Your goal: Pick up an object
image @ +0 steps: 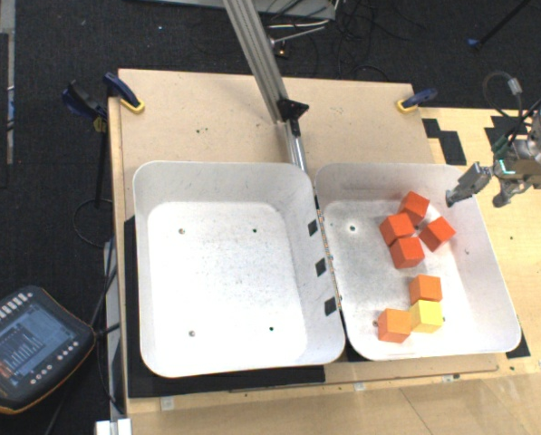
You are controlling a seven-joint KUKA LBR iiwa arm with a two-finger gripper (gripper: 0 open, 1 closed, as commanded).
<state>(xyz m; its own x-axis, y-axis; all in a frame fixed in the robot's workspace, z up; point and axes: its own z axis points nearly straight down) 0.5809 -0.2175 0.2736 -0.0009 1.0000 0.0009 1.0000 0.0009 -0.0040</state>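
Right of bin, gripper was seen spread open, unladen; blocks were found just left, nearer.

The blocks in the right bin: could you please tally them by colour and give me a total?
Orange blocks: 6, four clustered and two nearer the front
Yellow blocks: 1
Total: 7, all in the right bin
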